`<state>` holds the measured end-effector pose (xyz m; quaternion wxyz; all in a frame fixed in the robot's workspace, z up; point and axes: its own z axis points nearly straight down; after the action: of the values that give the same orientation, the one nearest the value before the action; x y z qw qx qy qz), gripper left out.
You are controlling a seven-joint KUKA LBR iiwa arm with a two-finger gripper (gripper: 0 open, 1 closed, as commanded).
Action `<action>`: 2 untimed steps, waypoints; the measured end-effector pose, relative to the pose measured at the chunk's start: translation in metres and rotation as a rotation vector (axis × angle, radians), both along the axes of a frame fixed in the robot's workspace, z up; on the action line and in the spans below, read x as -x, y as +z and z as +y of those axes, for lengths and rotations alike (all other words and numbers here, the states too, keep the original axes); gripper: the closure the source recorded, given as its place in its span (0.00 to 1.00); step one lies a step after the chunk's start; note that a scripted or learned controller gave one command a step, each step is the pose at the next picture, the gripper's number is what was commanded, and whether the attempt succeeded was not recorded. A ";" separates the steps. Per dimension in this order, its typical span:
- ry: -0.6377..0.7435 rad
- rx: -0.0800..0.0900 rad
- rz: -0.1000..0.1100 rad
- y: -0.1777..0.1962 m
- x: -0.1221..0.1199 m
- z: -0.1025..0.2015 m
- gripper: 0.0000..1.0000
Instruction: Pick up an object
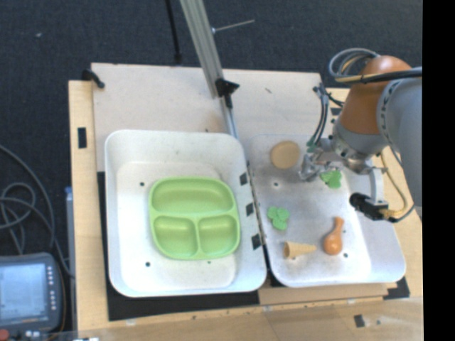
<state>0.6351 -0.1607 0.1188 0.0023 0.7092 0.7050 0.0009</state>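
The divided plate (193, 217) lies in the left bin (121, 155). In the right bin (384, 261), a round disc (285, 155) sits far left, a leafy piece (278, 217) nearer, and a cone (298, 249) left of a drumstick (333, 237) at the near side.

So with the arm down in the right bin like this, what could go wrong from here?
1. The gripper sits between the small green toy piece and the round tan disc, so it may close on neither or nudge one away.
2. It works close to the back rim of the right white bin, so a pushed piece could jam against the wall.
3. The dangling cables beside the wrist might snag.
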 end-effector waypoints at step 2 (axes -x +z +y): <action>0.008 0.000 -0.001 0.092 -0.003 -0.013 1.00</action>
<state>0.6383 -0.1736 0.2108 0.0027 0.7063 0.7079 0.0014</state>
